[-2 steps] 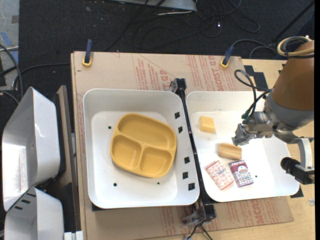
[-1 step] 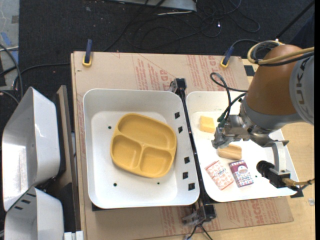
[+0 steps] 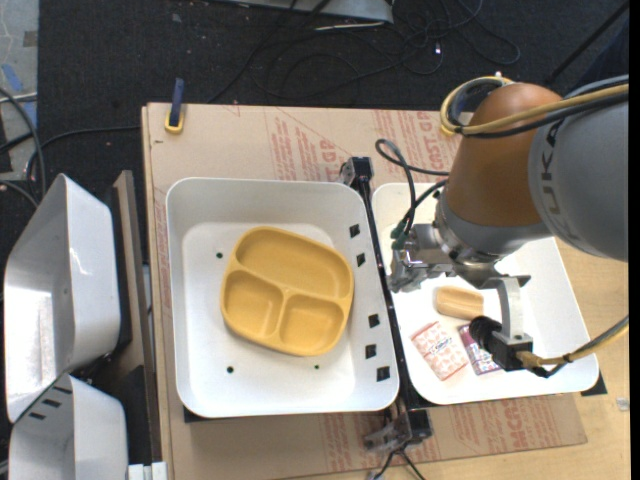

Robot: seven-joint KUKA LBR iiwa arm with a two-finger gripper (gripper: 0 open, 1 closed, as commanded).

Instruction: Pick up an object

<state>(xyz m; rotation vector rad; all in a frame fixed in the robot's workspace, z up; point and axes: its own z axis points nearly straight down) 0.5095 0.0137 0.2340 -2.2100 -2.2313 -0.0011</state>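
1. The grey robot arm (image 3: 560, 158) with its wide orange band (image 3: 500, 158) rises closest to the lens, reaching in from the right and covering much of the right white bin (image 3: 570, 298).
2. Below the band, the metal two-finger gripper (image 3: 425, 263) hangs over that bin's left part; whether its jaws are spread or pressed together cannot be told, and nothing shows between them.
3. Just right of the jaws and slightly nearer the viewer lies a tan oblong block (image 3: 458, 302), apart from them.
4. Nearer still sit a small red-and-white patterned packet (image 3: 438, 349) and, touching its right side, a dark purple packet (image 3: 480, 351).
5. Left of the jaws, across the black divider (image 3: 380, 288), the left white bin (image 3: 200, 368) holds a yellow plastic three-compartment plate (image 3: 287, 290), lying flat.
6. Both bins rest on a brown cardboard sheet with red printing (image 3: 300, 138), which carries a blue-and-yellow clamp (image 3: 176, 105) at its far left corner.
7. Beyond lies dark carpeted floor (image 3: 100, 48) with black cables (image 3: 440, 28); white plastic tubs (image 3: 55, 278) stand at the left edge.
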